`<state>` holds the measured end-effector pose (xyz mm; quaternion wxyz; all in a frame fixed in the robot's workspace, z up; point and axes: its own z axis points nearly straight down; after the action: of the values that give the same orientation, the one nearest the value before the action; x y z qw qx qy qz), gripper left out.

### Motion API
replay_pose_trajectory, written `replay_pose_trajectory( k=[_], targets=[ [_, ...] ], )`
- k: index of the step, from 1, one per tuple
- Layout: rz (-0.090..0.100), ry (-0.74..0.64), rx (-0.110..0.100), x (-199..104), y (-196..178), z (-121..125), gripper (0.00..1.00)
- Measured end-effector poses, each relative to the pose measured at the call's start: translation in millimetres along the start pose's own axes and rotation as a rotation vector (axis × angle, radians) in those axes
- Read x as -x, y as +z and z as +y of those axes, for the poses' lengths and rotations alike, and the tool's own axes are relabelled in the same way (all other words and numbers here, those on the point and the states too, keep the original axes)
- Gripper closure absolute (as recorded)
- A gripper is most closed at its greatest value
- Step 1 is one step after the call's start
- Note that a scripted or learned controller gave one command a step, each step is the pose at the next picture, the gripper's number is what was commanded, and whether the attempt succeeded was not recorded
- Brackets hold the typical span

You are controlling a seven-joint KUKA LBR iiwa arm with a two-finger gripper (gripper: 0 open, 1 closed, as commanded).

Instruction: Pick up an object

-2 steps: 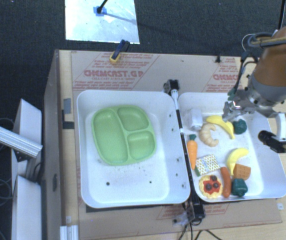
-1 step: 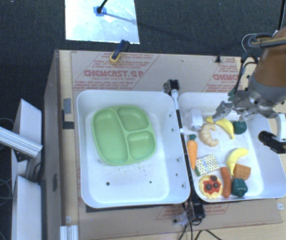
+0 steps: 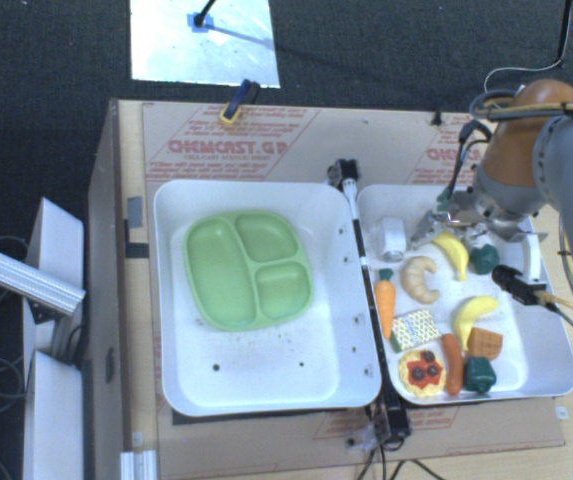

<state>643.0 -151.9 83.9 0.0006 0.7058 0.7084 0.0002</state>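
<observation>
Here pincer (image 3: 453, 230) over banana (image 3: 454, 254) near bin's (image 3: 566, 368) far rim (grip state unclear).

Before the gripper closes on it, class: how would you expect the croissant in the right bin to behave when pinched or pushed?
The croissant looks like a moulded toy with a glossy surface, so it is probably stiff, light, and somewhat slippery. Its curved crescent shape suggests it may pivot or slide, not roll, if pushed. It lies beside the carrot and a banana, so a push would likely nudge them.
</observation>
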Motion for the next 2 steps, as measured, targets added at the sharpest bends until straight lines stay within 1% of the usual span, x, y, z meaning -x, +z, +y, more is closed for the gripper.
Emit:
replay_pose_trajectory(
  k=[1,2],
  targets=[
    [-0.001,-0.003,0.003,0,-11,1,1.00],
    [-0.001,-0.002,0.005,-36,-126,-15,1.00]
  ],
)
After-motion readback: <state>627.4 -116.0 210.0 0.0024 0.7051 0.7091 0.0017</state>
